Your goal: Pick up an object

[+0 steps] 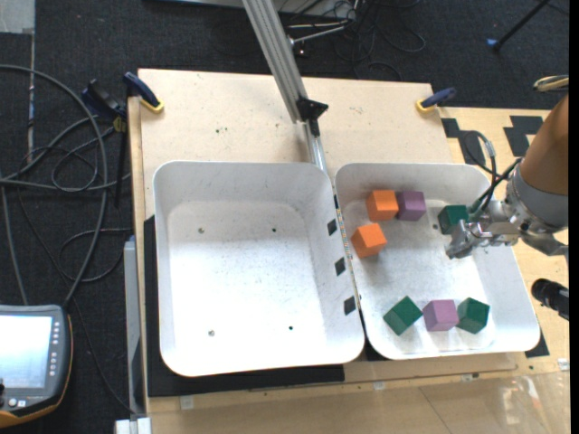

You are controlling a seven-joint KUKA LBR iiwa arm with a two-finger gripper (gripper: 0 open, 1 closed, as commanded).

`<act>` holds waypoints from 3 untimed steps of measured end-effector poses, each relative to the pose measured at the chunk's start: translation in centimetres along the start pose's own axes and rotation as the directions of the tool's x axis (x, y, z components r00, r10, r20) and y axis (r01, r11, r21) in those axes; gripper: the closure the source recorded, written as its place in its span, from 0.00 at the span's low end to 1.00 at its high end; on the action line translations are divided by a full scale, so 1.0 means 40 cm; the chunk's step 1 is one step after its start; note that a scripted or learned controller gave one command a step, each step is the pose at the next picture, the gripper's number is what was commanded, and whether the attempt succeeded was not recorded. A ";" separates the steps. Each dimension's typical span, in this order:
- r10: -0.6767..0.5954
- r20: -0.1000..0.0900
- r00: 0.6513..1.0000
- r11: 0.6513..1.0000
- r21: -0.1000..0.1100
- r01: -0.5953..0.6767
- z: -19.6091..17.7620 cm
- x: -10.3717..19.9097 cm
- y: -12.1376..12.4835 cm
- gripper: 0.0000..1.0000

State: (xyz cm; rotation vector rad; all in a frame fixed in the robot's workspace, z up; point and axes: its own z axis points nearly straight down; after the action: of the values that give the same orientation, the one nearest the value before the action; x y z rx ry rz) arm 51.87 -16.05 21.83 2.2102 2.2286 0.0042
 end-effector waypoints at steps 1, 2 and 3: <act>0.001 -0.002 1.000 1.000 0.004 -0.001 0.014 0.121 0.031 1.00; 0.000 -0.001 1.000 1.000 0.003 0.000 0.029 0.240 0.076 1.00; 0.000 -0.002 1.000 1.000 0.000 0.000 0.006 0.384 0.142 1.00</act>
State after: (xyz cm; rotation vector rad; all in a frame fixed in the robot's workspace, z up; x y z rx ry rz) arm 57.43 -0.64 21.62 2.2112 2.2302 0.0060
